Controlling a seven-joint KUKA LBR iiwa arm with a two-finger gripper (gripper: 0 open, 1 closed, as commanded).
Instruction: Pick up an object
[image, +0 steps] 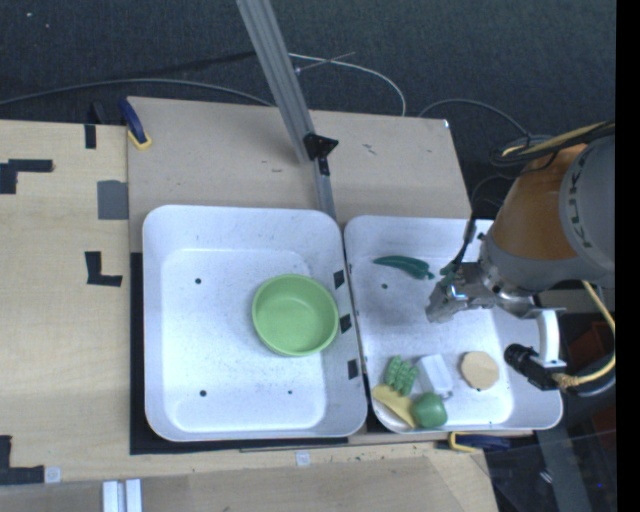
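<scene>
Your end effector (445, 303) hovers over right bin (400, 235); grip state unclear. Green pepper (403, 265) lies just up-left of it, long axis roughly left-right.

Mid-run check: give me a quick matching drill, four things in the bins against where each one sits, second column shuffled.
Things:
1. green bowl
2. dark green pepper-shaped piece
3. tan round piece
4. gripper

Places:
A. right bin, upper part, left of the gripper
B. left bin, towards its right side
C. over the middle of the right bin
D. right bin, lower right, below the gripper

Pairs: 1-B, 2-A, 3-D, 4-C
</scene>
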